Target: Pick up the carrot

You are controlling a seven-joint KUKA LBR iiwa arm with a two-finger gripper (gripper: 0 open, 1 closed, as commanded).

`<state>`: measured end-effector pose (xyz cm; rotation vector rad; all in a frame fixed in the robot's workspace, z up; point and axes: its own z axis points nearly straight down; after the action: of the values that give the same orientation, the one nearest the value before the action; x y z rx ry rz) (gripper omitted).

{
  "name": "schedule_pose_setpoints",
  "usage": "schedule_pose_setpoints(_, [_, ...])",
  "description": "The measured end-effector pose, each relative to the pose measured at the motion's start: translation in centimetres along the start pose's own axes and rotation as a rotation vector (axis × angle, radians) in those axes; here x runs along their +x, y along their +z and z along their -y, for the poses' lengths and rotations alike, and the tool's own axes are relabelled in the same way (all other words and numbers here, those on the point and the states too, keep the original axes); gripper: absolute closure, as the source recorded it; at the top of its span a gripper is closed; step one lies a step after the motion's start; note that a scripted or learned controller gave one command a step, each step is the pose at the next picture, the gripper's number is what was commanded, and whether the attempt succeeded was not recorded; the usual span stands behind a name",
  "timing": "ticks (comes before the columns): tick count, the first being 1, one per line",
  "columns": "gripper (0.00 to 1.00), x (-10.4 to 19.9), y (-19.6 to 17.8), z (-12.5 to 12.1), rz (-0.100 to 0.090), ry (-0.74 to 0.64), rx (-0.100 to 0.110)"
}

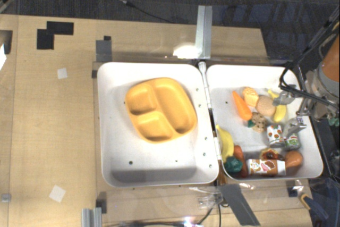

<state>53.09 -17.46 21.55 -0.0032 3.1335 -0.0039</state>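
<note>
Two metal fingers of the gripper (294, 110) seem to stand apart with nothing between them, though the view there is cluttered. It hangs over the right edge of the right bin (223, 76), near a small can (274, 135). The carrot (241, 105) lies well apart, up in the bin's left part, slanted, just beside a round bun-like toy (264, 106). Crowding is the risk: a descent slightly off could close on the bun, or shove the carrot toward the wall. The yellow divided tray (159, 109) sits in the left bin (114, 130).
</note>
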Motion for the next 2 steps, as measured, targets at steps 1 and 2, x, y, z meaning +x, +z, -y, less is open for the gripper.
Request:
schedule_pose_setpoints(1, [0.00,0.9,12.1,-6.9,0.003,0.093,-0.003])
schedule_pose_setpoints(2, [0.00,-5.9,12.6,-3.5,0.007,0.175,-0.002])
